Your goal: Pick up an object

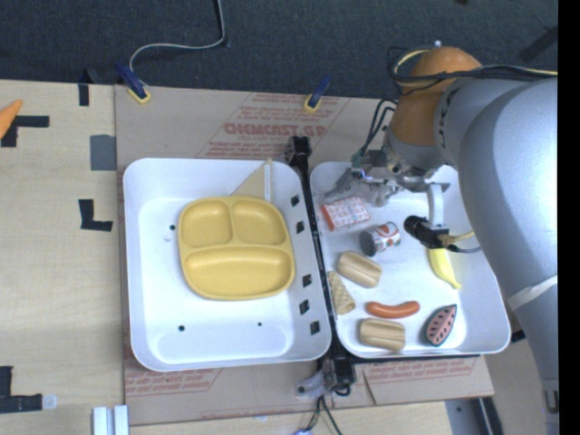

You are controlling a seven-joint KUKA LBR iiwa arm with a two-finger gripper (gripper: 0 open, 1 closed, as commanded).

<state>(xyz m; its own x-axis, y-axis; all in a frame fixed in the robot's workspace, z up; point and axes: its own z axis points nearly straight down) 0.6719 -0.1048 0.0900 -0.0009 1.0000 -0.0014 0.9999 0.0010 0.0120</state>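
gripper hangs at the far end of the right bin, just by a red-and-white packet

clock hours are read on the picture, with 12 toward the far edge of the bench

the gripper [370,181] sits at the 12 o'clock end of the right bin [494,329]. above it are the orange band [433,98] and the grey arm [512,179], which reaches in from 3 o'clock. whether the gripper is apart, together or clamped on something cannot be told from this slant

the things to pick lie in the right bin. nearest is the red-and-white packet [346,213], just at 7 o'clock of the gripper and close to the bin's left wall. a small red-and-white can [385,236] lies on its side at 4 o'clock of the packet. at 7 o'clock of the can lies a bread roll [360,269], and just beside that, against the left wall, a waffle cone piece [340,291]. a sausage [392,310] lies crosswise toward the 6 o'clock end. a second bread roll [381,333] lies just below the sausage, near the near wall. a watermelon slice [439,324] stands at 3 o'clock of that second roll. a banana [444,265] lies on the 3 o'clock side, next to the arm

the left bin [145,243] holds a yellow divided plate [237,247] about its middle, flat, with three compartments. both bins rest on a cardboard sheet [227,130], which carries a blue-and-yellow clamp [136,89] at its 12 o'clock edge
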